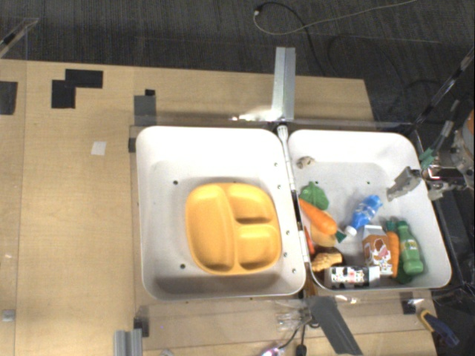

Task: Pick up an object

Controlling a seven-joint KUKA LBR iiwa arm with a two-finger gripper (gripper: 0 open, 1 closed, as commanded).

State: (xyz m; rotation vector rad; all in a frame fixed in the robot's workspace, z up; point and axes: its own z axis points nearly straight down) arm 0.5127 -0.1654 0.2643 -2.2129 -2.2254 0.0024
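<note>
**Inspector A:** The position and state of the claw (408, 183) are to be recorded.

**Inspector B:** It is noted at the right-hand rim of the right bin (349, 143), hanging over bare white floor. Whether it is apart or together cannot be told at this angle. Nothing is seen held in it.

**Inspector A:** What is found nearest to it?

**Inspector B:** A blue bottle (365, 211) is found just below and to the left of the claw, lying tilted. It is judged the likeliest target, being closest and partly clear of its neighbours. Below the claw, a green bottle (409, 249) and an orange carton (378, 249) are pressed side by side against the bin's lower wall. Little room for a grasp is judged to be left there.

**Inspector A:** And further off?

**Inspector B:** Further left, a carrot (320, 225) and a green toy (315, 196) are crowded against the dividing wall. A black-and-white box (355, 275) is lodged in the lower corner. The pile is presumed to have been tipped in loosely, hence the clustering.

**Inspector A:** Farthest from the claw?

**Inspector B:** A yellow divided tray (232, 227) is seen lying flat in the left bin (167, 162), well apart from the claw. Both bins are carried on the tabletop (74, 213).
</note>
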